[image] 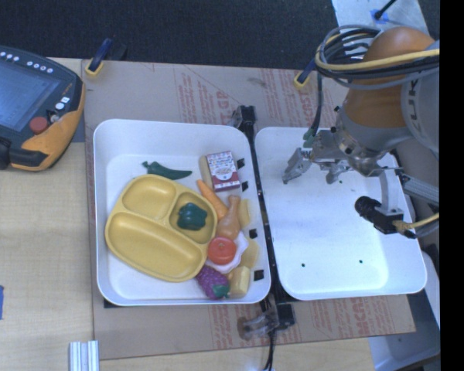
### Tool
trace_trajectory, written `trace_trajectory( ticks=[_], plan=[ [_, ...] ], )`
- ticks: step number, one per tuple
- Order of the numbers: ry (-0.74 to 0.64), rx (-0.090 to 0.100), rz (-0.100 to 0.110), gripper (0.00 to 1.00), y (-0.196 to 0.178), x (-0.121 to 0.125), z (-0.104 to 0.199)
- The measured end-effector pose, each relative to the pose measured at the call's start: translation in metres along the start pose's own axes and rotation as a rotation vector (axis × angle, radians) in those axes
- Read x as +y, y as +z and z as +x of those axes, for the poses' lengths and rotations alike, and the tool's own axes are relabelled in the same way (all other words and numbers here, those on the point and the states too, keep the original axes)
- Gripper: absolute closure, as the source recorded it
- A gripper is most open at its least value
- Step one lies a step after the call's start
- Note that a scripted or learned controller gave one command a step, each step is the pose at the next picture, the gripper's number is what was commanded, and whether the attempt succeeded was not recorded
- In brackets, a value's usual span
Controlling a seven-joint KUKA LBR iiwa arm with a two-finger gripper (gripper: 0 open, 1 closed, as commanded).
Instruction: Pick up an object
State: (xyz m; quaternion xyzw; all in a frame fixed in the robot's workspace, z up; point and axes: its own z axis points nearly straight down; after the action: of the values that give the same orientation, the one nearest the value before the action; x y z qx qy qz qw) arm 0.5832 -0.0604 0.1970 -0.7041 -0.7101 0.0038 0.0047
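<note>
Over the right bin (pixel 417 273), toward the upper right of the frame, the tool (pixel 303 165) hangs at the end of the grey and orange arm (pixel 387 91), its 2 prongs spread apart with nothing between them. All the candidates lie in the left bin (pixel 104 207), well apart from it: a yellow divided tray (pixel 143 242) with a green toy vegetable (pixel 192 216) in 1 compartment, a dark green pepper (pixel 166 170), a small red box (pixel 223 170), an orange carrot (pixel 211 197), a red tomato (pixel 222 250) and purple grapes (pixel 211 282), crowded along the tray's right side. These look like light, stiff plastic toys, probably smooth and apt to slip. My pick would be the box, gripped across its flat long sides; the rounded pieces may squirt out, and the tray seems too broad.
</note>
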Motion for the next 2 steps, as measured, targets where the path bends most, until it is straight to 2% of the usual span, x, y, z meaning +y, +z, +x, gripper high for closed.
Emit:
trace_trajectory(
  ticks=[1, 2],
  plan=[
    [-0.004, 0.0, -0.016, 0.0, -0.003, 0.077, 0.078],
    [0.004, -0.001, 0.002, 0.0, 0.007, -0.028, 0.101]
  ],
)
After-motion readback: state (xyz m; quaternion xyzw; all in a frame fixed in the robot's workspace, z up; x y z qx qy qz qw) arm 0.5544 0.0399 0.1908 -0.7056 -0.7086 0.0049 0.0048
